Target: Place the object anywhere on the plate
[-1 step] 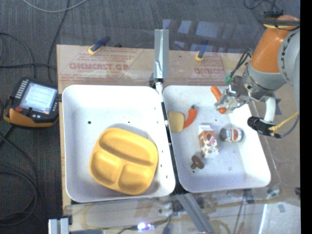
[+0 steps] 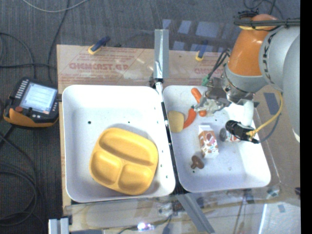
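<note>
Grey arm (image 2: 287,57), rounded casing; broad orange band (image 2: 248,50) above wrist; yellow cable (image 2: 270,121) looping beside it; dark metal gripper (image 2: 210,103).

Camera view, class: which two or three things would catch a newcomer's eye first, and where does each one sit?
The big yellow divided plate stands out most, lying in the left bin. Next comes the grey arm with its orange band, reaching in from the right over the right bin, its tool low among the small objects near an orange carrot-like piece. A small red-and-white carton lies mid-bin.
</note>
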